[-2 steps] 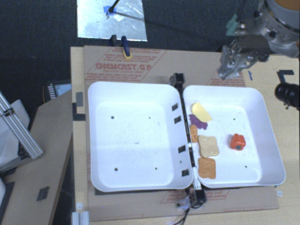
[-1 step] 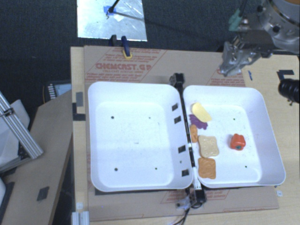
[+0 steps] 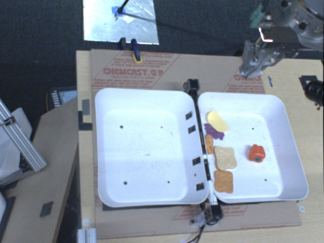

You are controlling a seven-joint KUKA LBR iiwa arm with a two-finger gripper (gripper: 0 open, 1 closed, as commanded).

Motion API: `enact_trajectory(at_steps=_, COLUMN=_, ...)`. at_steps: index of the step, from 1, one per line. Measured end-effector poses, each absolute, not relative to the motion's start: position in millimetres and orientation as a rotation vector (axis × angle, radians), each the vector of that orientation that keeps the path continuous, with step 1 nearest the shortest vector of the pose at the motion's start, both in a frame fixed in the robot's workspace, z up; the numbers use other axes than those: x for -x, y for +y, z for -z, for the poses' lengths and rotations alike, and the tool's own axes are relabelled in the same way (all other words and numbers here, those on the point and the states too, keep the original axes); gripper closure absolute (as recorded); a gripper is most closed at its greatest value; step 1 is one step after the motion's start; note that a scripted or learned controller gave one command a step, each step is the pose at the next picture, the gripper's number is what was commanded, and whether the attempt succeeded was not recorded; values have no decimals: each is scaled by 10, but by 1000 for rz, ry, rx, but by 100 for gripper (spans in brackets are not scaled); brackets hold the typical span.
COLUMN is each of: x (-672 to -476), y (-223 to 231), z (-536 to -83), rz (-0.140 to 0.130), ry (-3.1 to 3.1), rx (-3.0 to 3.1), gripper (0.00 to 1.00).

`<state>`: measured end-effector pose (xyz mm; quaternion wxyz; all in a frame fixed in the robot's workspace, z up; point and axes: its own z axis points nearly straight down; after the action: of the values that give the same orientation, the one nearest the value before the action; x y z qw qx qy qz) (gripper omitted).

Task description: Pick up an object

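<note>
Camera view: we note the pincer hanging above the far edge of the worktop, beyond the far rim of the right bin and well apart from anything inside it. We cannot tell its state from this slant. Nothing is in its grip.

The candidate objects all lie in the right bin. A yellow piece sits near the far left corner, touching a purple piece. Nearer along the divider lie a thin orange strip, a tan cracker and an orange cracker. A red pepper stands alone toward the right. The left bin lies alongside.

Risks, as we judge them: the crackers look flat and could slip away under closing tips. The cluster by the divider is crowded, so a descent there could strike the bin wall or nudge neighbours. The pepper looks the safest target, though it may roll.
</note>
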<state>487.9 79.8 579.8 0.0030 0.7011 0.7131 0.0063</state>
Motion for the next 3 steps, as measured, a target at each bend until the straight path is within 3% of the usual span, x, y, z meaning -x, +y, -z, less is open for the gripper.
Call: enact_trajectory(at_steps=3, x=-4887, y=804, z=-6132, rz=-32, ry=2243, rx=-2186, gripper=100)
